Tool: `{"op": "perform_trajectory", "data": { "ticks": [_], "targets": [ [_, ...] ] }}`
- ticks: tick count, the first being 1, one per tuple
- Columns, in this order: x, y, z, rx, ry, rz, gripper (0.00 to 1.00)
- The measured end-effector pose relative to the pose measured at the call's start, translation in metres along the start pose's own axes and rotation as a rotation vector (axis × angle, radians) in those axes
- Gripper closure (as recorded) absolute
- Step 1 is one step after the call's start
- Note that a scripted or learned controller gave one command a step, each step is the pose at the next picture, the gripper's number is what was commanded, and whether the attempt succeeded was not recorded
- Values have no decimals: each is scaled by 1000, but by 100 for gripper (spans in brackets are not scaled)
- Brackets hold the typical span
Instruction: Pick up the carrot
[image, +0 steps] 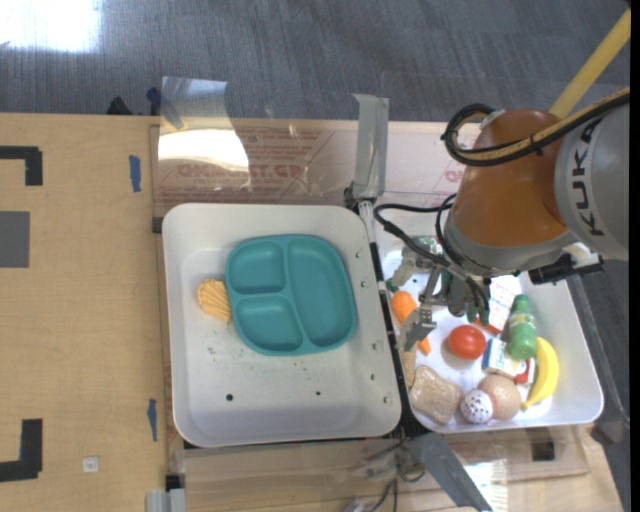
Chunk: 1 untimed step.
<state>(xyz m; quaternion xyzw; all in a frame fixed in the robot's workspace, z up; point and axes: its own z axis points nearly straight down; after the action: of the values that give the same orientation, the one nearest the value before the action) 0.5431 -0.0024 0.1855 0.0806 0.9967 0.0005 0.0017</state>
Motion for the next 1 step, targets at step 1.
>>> {"op": "perform_trajectory", "data": {
  "ticks": [1],
  "targets": [
    [58, -1, 0, 0, 2, 139, 0]
  ]
}}
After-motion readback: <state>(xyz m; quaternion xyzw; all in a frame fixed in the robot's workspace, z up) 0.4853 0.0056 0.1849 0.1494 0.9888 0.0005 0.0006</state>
